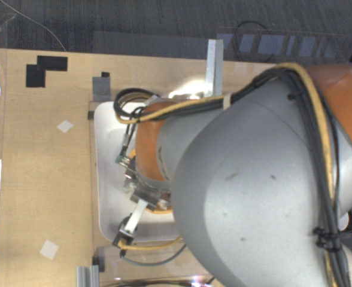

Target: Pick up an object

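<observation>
Camera view shows the grey arm [242,178] bulking over the white bin [106,178], its gripper [139,187] down near the bin's left edge. Whether it is open or closed cannot be told, nor where beneath it an object lies. Closing off-target could catch nothing, or scrape the bin's floor.

Bulky smooth grey arm housing [248,190], lower right; orange band [147,148], centre left; yellow cable [194,104] along upper edge.
</observation>
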Motion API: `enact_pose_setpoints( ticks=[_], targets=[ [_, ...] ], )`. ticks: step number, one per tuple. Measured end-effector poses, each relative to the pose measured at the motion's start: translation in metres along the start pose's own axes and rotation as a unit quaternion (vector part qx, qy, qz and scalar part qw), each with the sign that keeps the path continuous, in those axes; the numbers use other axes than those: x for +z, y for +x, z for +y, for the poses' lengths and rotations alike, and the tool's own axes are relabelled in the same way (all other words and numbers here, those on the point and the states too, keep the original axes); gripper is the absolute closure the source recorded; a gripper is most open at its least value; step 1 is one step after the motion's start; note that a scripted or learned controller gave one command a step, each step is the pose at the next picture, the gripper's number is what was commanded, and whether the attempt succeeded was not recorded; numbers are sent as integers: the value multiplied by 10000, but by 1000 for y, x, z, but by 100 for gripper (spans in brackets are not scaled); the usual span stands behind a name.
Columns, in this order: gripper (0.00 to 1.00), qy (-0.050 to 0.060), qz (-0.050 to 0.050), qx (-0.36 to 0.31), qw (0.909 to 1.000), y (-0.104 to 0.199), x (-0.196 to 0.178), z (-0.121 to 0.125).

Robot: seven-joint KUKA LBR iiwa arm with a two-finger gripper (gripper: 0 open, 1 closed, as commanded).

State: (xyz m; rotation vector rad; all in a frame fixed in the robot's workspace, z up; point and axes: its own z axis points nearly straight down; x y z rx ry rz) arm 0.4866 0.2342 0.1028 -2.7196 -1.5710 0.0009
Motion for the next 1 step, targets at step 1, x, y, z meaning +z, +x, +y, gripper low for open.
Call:
enact_pose_setpoints(
  ticks=[1],
  targets=[
    [0,26,95,8,10000,-17,-23,8]
  ],
)
